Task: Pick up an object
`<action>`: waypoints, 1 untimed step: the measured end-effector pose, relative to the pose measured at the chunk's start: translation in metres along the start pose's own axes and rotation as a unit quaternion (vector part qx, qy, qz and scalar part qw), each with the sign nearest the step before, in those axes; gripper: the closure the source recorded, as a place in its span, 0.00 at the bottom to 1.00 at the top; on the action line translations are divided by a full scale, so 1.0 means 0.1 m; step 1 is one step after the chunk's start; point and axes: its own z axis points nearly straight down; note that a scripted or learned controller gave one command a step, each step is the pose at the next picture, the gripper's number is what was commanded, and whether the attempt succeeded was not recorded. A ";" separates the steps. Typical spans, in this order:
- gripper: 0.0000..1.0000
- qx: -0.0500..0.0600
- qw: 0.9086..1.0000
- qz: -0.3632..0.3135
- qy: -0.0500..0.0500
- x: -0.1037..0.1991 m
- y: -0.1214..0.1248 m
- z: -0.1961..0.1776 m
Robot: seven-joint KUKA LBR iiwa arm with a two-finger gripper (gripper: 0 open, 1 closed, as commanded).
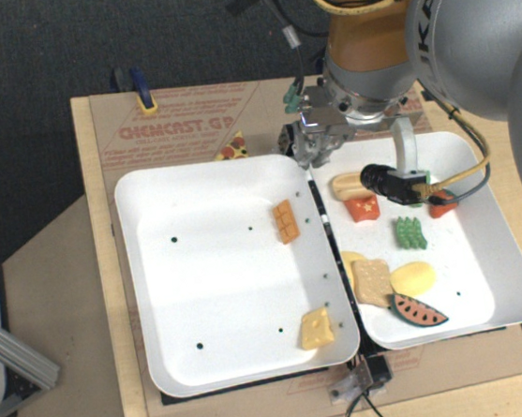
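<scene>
The gripper (311,147) is hanging over the far end of the rim between the left bin (154,263) and right bin (502,249); whether it is open or closed cannot be told. The red cube (364,208) is lying just right of and nearer than it, beside a bun (345,185) partly hidden by black hardware.

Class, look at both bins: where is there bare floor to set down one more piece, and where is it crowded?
Most of the left bin is bare, left of the orange waffle and cheese wedge. The right bin is crowded, especially around the watermelon slice.
</scene>
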 end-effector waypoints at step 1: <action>1.00 0.002 1.000 0.004 -0.002 0.45 -0.53 0.49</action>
